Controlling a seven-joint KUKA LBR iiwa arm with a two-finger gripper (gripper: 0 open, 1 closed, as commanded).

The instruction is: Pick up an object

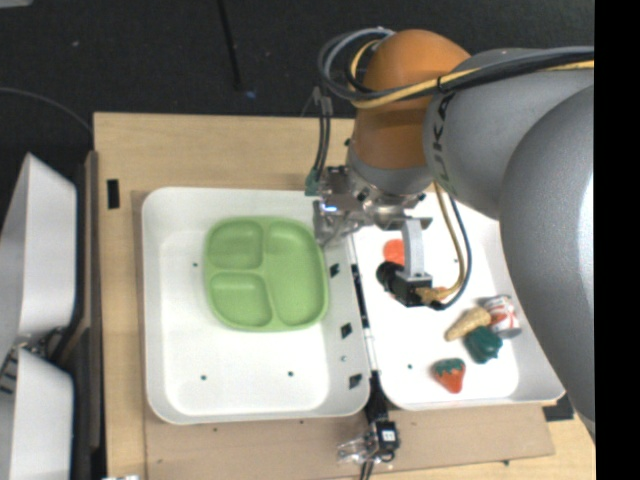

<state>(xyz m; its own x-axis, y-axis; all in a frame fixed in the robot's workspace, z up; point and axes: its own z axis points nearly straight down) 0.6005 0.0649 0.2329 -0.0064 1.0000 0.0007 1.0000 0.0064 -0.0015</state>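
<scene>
**Approach step, nothing gripped that I can see**

The grey arm [520, 168] comes in from the right and covers much of the right bin [420, 353]. The left bin [180, 368] sits beside it on the bench [120, 158]. It holds one big item, a green divided plate [265, 273], lying flat toward the back.

The gripper [335, 216] hangs over the ridge where the two bins meet, at the back end, just beside the plate's right rim. From this angle I can't tell how far it is open. I see nothing held in it.

The small pickable things are all in the right bin. A tan cone-shaped toy [466, 322], a teal toy [484, 345] and a red-and-white piece [504, 314] are clustered together near the arm. A strawberry toy [449, 373] lies near the front wall. An orange-red piece [394, 251] lies closest to the gripper, partly hidden by the wrist hardware.

My read is that the pick is not made yet and the arm is in the positioning step. The next move needs the gripper shifted off the ridge and centred over one target. The orange-red piece is nearest, and the plate rim is the alternative. Then it needs a straight descent that stays clear of the bin walls.
</scene>
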